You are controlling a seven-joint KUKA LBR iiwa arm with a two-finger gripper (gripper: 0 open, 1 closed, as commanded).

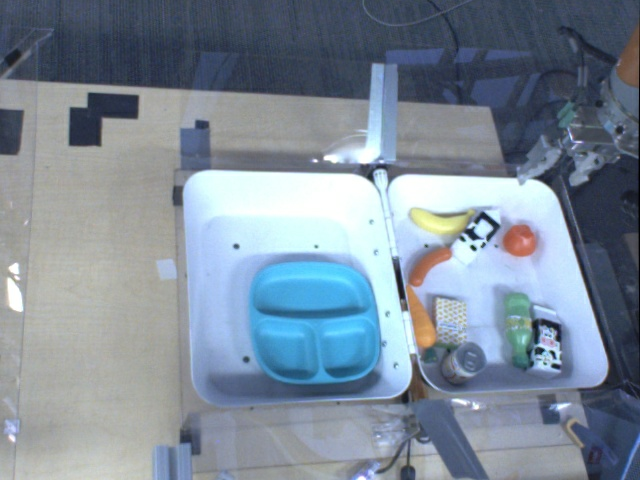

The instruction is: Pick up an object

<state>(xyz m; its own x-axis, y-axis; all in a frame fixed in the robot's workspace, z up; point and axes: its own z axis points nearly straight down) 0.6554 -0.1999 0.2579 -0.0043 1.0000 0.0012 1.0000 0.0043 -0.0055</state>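
Objects for picking all lie in the right bin: a banana near the far edge, a small black-and-white carton touching its end, a red tomato just beside that, an orange-red pepper and a carrot along the wall shared with the other bin, a patterned packet, a tin can near the front, and a green bottle with a second black-and-white carton touching it at the right. They are scattered loosely, most with some bare white floor around them, which probably gives the fingers room to come down on either side of one.

The left bin holds a blue divided plate lying flat, well apart from the small items.

The gripper hangs beyond the far right corner of the right bin, outside its rim and clear of everything in it. Its fingers look spread apart with nothing between them, though they are small and somewhat blurred. No object has been taken yet; the tomato and banana are the nearest candidates.

The desk around the bins is pale wood.
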